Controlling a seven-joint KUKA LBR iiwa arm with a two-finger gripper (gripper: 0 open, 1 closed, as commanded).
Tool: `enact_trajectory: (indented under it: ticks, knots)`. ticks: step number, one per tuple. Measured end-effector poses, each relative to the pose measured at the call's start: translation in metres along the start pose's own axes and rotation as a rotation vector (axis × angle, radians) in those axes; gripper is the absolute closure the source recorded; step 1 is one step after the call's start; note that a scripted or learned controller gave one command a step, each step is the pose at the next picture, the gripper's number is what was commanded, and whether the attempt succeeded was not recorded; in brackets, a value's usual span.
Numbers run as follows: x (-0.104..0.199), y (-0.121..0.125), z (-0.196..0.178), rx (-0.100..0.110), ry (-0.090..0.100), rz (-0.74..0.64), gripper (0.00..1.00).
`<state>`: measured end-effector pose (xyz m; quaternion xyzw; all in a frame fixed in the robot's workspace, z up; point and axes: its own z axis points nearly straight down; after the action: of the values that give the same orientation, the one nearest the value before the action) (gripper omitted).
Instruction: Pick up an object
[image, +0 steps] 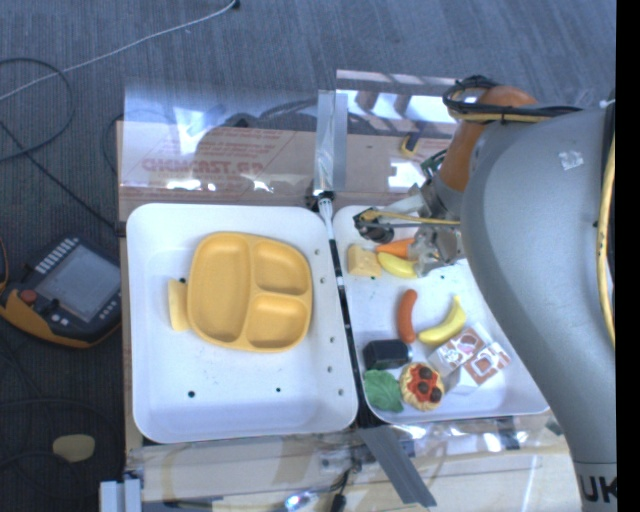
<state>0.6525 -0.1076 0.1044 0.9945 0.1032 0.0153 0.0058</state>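
My gripper (436, 246) is low over the far part of the right bin (520, 395), coming in from the right under the grey arm and its orange band. Just left of it lie an orange carrot (396, 247) and a small yellow fruit (396, 265), close to or touching the gripper's tip. A pale cheese wedge (361, 261) sits further left. Nearer the front are a red sausage (405, 314), a banana (445, 324), a black block (385, 353), a green leaf (382, 389), a pizza slice (422, 385) and a red-and-white packet (471, 357).
The left bin (160, 400) holds a yellow divided plate (249, 290) with a pale yellow piece (177, 305) at its left edge. The arm's bulky grey body covers the right bin's right side. A cardboard sheet (220, 160) lies behind the bins.
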Motion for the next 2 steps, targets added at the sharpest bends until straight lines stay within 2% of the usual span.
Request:
enact_trajectory:
  ticks: [1, 2]
  knots:
    - [-0.0159, -0.0073, -0.0386, 0.015, -0.033, 0.003, 1.0]
    - [-0.0164, -0.0074, -0.046, 0.017, -0.038, 0.0, 1.0]
